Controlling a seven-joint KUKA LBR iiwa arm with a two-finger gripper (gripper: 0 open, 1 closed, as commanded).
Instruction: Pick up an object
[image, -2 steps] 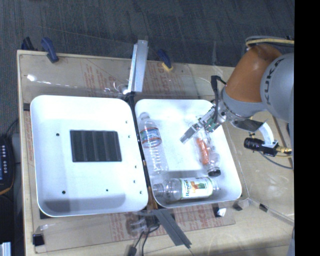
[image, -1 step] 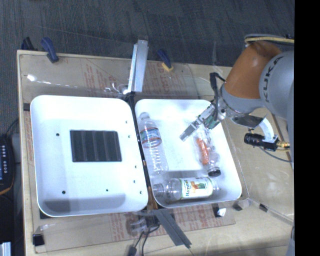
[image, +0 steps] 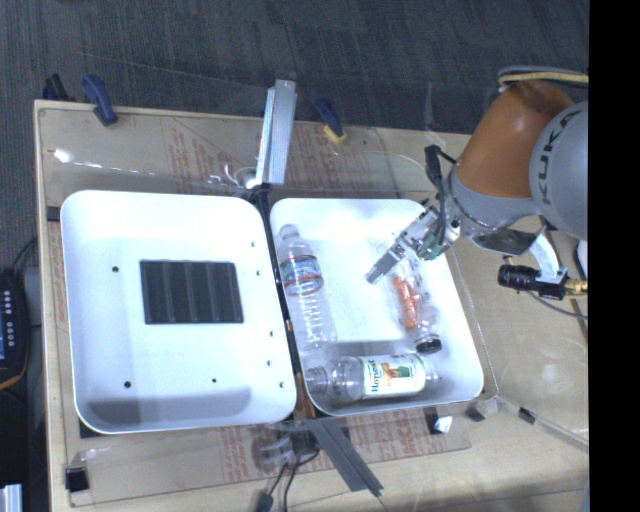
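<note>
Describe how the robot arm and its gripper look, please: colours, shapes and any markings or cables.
The arm is thick and rounded, grey with a broad orange band, and carries dark KUKA lettering on the grey shell. The gripper is small, slim and metallic grey, with a bit of green at its base. A black cylindrical fitting with a thin cable sticks out beside the wrist.

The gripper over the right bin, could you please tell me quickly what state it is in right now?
Gripper: above the right white bin, just over the clear plastic bottle with orange contents; open or shut cannot be told.
</note>
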